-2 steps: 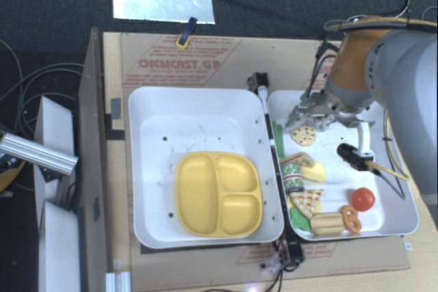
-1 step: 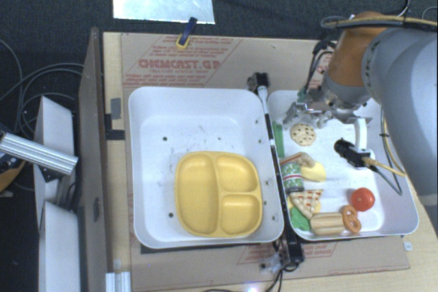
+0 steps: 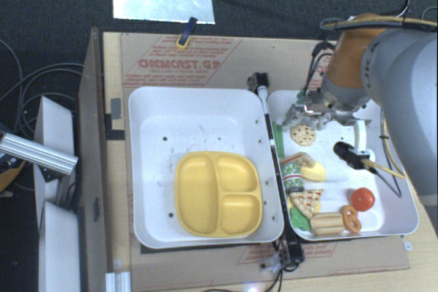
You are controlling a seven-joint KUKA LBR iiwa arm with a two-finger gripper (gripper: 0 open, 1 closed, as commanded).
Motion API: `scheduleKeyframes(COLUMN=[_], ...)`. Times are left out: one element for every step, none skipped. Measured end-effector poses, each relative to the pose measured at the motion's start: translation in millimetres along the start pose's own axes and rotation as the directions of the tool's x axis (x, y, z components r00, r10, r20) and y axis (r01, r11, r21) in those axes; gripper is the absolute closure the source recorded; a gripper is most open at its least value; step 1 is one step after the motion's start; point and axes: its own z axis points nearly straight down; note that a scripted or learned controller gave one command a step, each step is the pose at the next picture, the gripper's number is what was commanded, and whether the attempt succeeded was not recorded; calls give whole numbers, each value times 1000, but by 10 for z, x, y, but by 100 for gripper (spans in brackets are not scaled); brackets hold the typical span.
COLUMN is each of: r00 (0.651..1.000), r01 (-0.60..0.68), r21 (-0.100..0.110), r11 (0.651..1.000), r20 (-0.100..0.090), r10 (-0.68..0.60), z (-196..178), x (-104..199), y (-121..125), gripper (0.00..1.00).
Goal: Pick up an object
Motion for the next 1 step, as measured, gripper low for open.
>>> scheduleKeyframes(r00=[1000], r01=[-3], r21=[0], r11=[1000], r20=[0], r10=[3], z=[1], x=[-37], y=[-35], gripper=[0])
